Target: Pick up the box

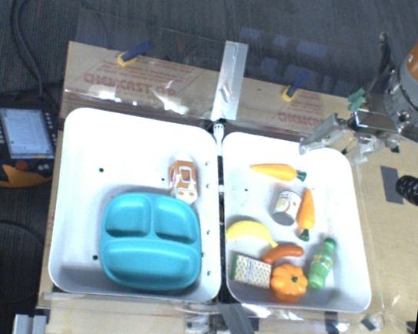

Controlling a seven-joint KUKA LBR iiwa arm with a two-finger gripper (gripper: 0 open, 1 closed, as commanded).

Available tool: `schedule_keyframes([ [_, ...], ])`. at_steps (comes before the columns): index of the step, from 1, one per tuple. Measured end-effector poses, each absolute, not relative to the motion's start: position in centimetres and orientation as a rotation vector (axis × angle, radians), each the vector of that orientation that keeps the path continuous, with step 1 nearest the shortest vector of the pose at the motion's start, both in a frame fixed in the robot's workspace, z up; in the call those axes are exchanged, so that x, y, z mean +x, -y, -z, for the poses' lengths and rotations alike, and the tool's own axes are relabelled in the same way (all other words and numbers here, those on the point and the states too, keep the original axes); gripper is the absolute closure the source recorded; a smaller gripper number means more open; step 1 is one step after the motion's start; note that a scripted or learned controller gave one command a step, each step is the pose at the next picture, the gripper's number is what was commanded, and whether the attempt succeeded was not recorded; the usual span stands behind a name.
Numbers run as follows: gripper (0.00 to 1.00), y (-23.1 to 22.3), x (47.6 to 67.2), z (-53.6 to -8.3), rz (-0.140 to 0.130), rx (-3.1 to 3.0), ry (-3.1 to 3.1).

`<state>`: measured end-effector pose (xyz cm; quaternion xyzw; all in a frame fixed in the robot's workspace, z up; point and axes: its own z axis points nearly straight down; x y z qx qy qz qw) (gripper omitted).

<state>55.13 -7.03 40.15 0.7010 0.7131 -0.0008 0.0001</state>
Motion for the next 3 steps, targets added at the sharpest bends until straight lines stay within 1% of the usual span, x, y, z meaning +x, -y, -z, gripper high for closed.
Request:
schedule_keyframes([
  [1,0.0,10.3,50.7,-43.0,0.003,2.325,-2.11],
  [2,0.0,10.4,53.2,-42.3,0.004,2.363,-2.067],
  [3,0.0,7.8,50.3,-43.4,0.003,2.566,-1.811],
])
